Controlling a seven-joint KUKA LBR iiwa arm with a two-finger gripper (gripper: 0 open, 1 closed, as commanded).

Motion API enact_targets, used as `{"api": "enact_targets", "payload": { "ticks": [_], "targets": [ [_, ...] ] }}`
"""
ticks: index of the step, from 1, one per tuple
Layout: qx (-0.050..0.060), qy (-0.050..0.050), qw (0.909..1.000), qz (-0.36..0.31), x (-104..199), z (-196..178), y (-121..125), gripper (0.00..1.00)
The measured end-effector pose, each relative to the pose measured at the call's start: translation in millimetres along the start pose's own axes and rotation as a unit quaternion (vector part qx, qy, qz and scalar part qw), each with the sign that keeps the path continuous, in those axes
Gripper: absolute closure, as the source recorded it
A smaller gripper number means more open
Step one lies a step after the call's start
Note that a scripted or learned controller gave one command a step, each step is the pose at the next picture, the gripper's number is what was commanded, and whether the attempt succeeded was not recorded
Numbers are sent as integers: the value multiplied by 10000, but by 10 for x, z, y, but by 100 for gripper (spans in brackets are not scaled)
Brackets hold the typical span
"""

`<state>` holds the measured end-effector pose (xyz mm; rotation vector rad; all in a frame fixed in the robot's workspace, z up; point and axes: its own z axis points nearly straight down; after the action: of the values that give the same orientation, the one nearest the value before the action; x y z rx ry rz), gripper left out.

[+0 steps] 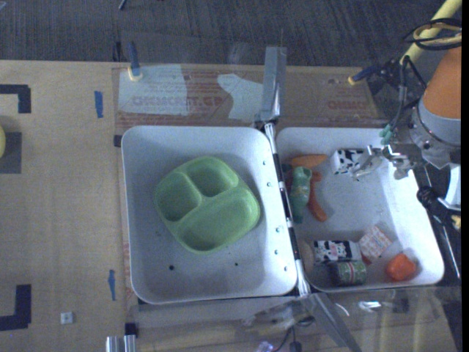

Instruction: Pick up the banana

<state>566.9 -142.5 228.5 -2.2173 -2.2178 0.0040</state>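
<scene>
My gripper (379,158) hangs over the far right part of the right bin (432,266), below the arm's orange band. Just to its left lies a small cow-patterned carton (346,160), close to the gripper's tip; whether they touch I cannot tell. I make out no clear banana shape among the bin's items. A small yellow thing (2,142) sits at the far left edge of the view on the bench, mostly cut off, and I cannot tell what it is.
The right bin also holds an orange carrot-like piece (311,162), a green bottle (300,189), a second cow-patterned carton (333,251), a can (350,272), a pale packet (377,241) and an orange fruit (401,267). A green divided plate (207,204) lies in the left bin (139,167).
</scene>
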Motion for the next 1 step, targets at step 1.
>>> {"api": "enact_targets", "payload": {
  "ticks": [1],
  "targets": [
    [12, 5, 9839, 1789, -107, 1117, -491, 0]
  ]
}}
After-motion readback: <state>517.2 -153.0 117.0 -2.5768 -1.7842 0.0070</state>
